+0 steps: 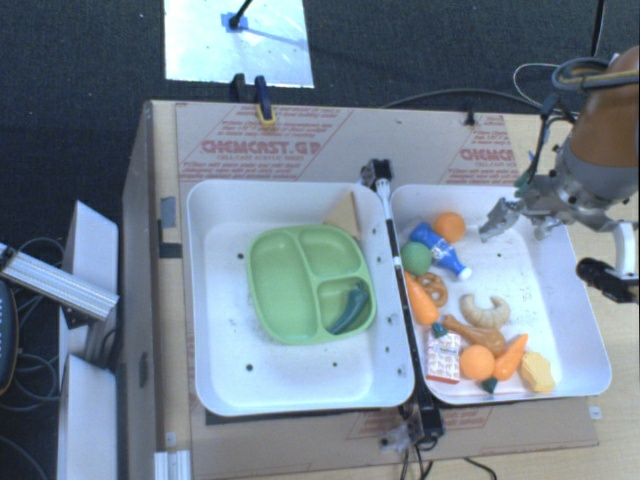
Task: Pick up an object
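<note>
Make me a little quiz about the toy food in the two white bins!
1. True or false: the green plate lies in the right bin.
2. What sits in the plate's small compartment: A) dark green pepper, B) croissant, C) orange ball?
3. Fill in: the pincer hovers over the ____ bin.

Key: 1 false, it lies in the left bin. 2 A. 3 right.

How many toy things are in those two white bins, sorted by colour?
Green: 3, divided plate, pepper, ball
Orange: 4
Blue: 1, bottle
Tan or brown: 4
Yellow: 1
Red and white: 1, packet
Total: 14
</note>
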Controlling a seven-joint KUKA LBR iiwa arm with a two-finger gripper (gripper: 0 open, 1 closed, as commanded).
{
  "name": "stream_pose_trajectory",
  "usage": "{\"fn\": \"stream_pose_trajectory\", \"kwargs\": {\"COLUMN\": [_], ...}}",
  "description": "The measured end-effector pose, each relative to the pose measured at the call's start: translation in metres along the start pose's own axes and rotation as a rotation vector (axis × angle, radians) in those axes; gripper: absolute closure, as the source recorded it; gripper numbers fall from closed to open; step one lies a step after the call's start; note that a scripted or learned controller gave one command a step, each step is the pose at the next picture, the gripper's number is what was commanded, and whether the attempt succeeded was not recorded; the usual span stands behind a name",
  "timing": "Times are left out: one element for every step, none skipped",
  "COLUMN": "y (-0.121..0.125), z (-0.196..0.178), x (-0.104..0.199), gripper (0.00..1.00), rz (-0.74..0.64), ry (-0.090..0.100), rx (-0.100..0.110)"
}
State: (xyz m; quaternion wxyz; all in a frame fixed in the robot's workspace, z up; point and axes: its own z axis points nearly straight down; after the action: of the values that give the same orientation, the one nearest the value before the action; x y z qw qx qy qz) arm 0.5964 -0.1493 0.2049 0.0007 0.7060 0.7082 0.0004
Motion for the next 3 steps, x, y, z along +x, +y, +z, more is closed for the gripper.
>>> {"fn": "stream_pose_trajectory", "kwargs": {"y": [-0.094, -0.036, -0.103], "z": [0.108, 0.084, 0.113], "x": [0.031, -0.022, 0.038], "gripper": [0.0, 0.0, 0.0], "rz": [0.001, 0.002, 0.003], "ry": [0.0, -0.001, -0.008], "rx": [-0.007, -0.002, -0.024]}}
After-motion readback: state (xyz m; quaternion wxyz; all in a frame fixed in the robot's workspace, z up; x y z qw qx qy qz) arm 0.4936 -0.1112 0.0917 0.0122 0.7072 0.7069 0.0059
